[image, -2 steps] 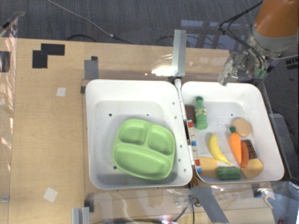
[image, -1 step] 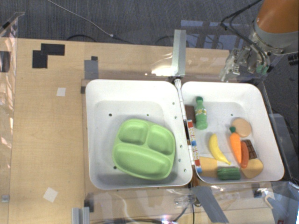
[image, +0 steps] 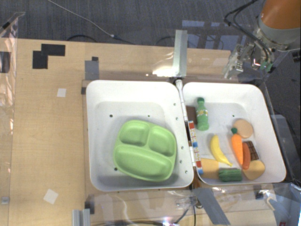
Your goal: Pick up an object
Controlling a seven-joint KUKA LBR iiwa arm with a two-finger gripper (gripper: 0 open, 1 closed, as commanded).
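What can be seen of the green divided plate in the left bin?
The green divided plate is light green and looks like smooth moulded plastic, rounded at the corners, with three compartments: two smaller ones at the far side and one long one at the near side. It lies flat and slightly rotated on the floor of the left bin, toward its near right part. Nothing rests in it.
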